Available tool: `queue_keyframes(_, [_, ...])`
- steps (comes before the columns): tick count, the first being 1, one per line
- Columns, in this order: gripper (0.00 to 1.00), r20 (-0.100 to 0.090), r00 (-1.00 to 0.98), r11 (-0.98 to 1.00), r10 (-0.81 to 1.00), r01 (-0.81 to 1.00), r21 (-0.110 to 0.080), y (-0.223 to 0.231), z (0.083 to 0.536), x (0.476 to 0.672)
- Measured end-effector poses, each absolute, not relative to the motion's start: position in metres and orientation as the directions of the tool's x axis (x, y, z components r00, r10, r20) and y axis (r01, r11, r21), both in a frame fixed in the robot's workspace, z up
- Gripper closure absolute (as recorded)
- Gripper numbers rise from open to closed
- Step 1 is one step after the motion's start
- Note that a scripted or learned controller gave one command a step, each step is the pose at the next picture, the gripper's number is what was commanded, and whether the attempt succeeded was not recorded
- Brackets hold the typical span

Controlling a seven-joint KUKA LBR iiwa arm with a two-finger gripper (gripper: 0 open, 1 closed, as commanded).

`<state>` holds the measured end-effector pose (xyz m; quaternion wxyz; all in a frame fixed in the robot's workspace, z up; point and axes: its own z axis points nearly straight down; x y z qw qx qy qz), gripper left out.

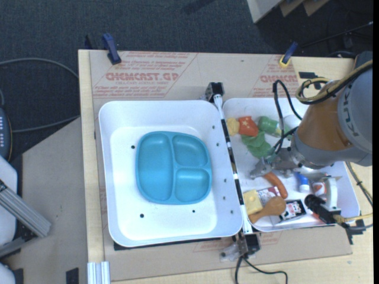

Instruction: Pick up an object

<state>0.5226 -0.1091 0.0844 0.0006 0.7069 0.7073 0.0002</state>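
My gripper (267, 167) hangs low in the middle of the right bin (260, 106), at the end of the grey arm with its orange band (323, 129). It is just above an orange sausage-shaped piece (276, 185) and right beside a green leafy toy (259, 148). Behind these lie a red pepper (249, 127), a small yellow piece (232, 126) and a green piece (267, 123). Toward the front lie a yellow cheese block (253, 200), a brown wooden piece (269, 209) and a black-and-white packet (292, 209). The arm hides the bin's right part.
The left bin (118, 158) holds a blue divided plate (173, 167). A ridge with black clips (228, 149) separates the two bins. A small blue-and-white item (302, 183) and a white bottle (329, 192) lie under the arm at the right.
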Motion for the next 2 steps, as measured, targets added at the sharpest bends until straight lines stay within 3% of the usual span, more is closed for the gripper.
queue_keyframes(1, [1.0, -0.002, 0.0, 0.0, 1.0, 1.0, 0.003, -0.11, 0.094, 0.523])
queue_keyframes(2, [1.0, 0.001, -0.001, 0.001, 1.0, 1.0, 0.002, -0.063, 0.185, 0.569])
